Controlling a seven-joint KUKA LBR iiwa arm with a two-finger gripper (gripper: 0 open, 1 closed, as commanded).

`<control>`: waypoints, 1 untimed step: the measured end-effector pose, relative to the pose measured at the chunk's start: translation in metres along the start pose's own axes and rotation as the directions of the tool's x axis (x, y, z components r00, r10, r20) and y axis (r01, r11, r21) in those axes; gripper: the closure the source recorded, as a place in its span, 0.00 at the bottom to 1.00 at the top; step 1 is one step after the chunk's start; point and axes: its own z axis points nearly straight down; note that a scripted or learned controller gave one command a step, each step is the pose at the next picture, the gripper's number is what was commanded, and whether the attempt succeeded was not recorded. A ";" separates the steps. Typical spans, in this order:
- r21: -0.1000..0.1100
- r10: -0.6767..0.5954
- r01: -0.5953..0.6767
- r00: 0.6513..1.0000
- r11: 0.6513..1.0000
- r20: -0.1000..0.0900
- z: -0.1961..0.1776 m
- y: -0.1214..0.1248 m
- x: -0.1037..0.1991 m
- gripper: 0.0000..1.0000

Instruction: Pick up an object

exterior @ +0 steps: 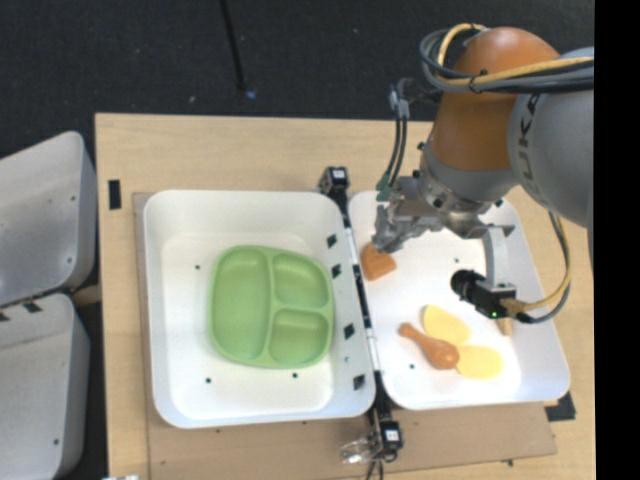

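Note:
An orange block-shaped object (377, 262) lies in the right bin (530, 368) near its left wall. My gripper (388, 236) hangs right above that block, its tips at the block's upper edge. Nearer the front of the same bin lie an orange drumstick-shaped toy (430, 346) and two yellow pieces, one (445, 322) beside the drumstick and one (481, 363) at its right end.
A green divided plate (270, 305) sits in the middle of the left bin (175, 238). The divider (352, 288) between the bins carries black clips. A black fitting (480, 291) on a cable hangs over the right bin. The arm covers that bin's back part.

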 end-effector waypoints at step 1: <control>0.000 0.002 -0.002 1.000 1.000 0.001 0.005 0.021 0.040 1.00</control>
